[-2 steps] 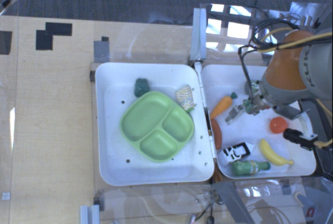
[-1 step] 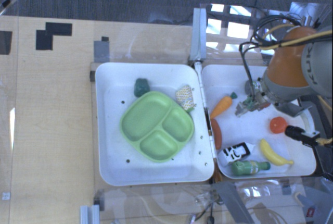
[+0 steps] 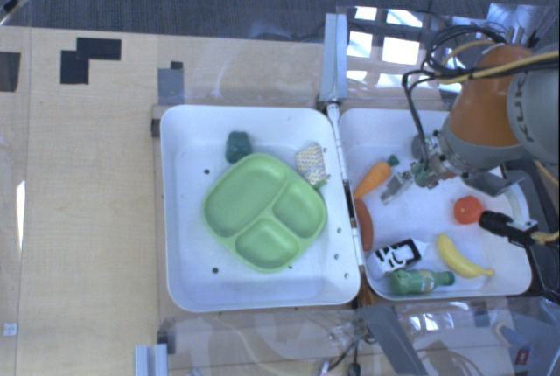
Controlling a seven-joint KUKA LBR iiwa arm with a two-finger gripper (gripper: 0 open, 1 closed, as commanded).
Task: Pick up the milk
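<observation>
- Over the right bin (image 3: pixel 523 282) hangs the grey arm (image 3: pixel 525 116) with its orange band, reaching in from the right edge and bending down toward the middle of that bin.
- Its gripper (image 3: pixel 398 184) sits low above the bin floor, just beside the carrot; from where I stand I cannot tell whether the claw is spread or closed, and nothing shows between its tips.
- Down near the front edge of the right bin lies the milk (image 3: pixel 398 254), a small black-and-white carton, tilted, well apart from the gripper.
- Touching or almost touching the milk on its front side is a green bottle (image 3: pixel 420 281), lying flat along the front wall.
- A yellow banana (image 3: pixel 461 257) rests just to the right of the bottle, toward the front right corner.
- An orange-red round fruit (image 3: pixel 467 209) sits near the right wall, about midway along it.
- The carrot (image 3: pixel 374 178) lies slantwise near the left wall of the right bin, green end pointing toward the gripper.
- A reddish-brown long thing (image 3: pixel 364 224) lies along that same left wall, between the carrot and the milk.
- Across the divider, the left bin (image 3: pixel 188 278) carries a light green divided plate (image 3: pixel 265 211) at its middle.
- A dark green small block (image 3: pixel 238 146) lies beside the plate's back edge.
- A pale speckled item (image 3: pixel 311 163) rests near the left bin's back right corner, touching the plate's rim.
</observation>
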